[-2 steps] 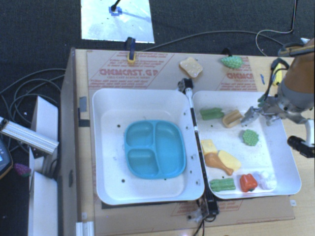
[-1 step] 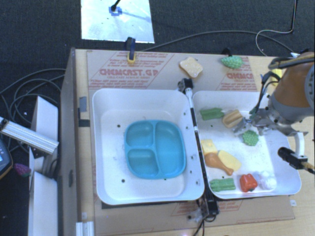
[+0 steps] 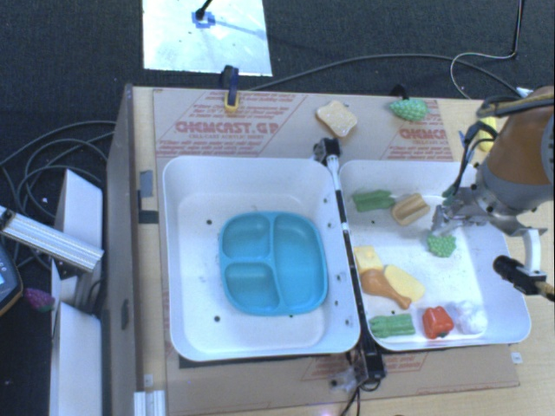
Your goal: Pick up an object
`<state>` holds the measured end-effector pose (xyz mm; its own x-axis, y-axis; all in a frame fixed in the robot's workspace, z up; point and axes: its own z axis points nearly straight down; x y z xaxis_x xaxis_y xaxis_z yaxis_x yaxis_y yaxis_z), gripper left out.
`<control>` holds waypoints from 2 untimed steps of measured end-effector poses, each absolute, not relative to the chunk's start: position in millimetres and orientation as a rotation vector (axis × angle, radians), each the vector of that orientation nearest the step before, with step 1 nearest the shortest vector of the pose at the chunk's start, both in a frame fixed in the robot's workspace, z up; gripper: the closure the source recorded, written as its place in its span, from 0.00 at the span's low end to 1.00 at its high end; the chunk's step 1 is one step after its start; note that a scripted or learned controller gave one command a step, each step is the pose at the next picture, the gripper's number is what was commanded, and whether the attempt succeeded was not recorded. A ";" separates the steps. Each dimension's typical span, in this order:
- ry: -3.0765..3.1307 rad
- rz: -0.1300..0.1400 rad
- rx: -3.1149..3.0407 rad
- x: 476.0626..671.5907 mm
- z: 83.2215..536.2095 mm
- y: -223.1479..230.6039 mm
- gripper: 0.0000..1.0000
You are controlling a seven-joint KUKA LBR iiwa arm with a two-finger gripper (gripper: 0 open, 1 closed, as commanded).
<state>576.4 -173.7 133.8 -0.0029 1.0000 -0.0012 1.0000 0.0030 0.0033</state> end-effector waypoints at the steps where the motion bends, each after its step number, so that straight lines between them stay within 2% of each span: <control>1: 2.223 0.002 2.215 633.8 142.7 -206.7 1.00; 2: 2.224 0.003 2.213 669.5 155.1 -206.3 1.00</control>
<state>669.5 -206.3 155.1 -0.0051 1.0000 -0.0015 1.0000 0.0051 0.0041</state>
